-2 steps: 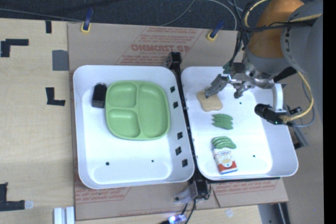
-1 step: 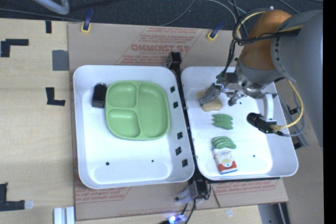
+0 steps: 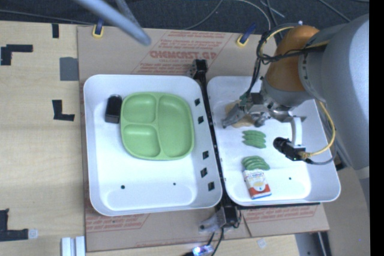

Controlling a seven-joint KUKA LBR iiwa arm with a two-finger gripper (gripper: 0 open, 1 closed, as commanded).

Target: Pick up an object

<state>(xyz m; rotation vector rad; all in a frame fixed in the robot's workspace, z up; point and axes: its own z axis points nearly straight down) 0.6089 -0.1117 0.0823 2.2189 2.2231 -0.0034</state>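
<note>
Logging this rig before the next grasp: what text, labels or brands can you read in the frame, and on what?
Red print on the cardboard sheet under the bins: too blurred to read reliably.
Small red and white carton in the right bin: printing too small to read.
No other text visible.

We look down from one fixed camera above the desk [image 3: 36, 129], tilted at a slant so the far edge sits at the top. We stand near enough that the left bin [image 3: 96, 147] and right bin [image 3: 321, 186] span most of the frame, with the arm [image 3: 342, 69] entering from the right.
</note>
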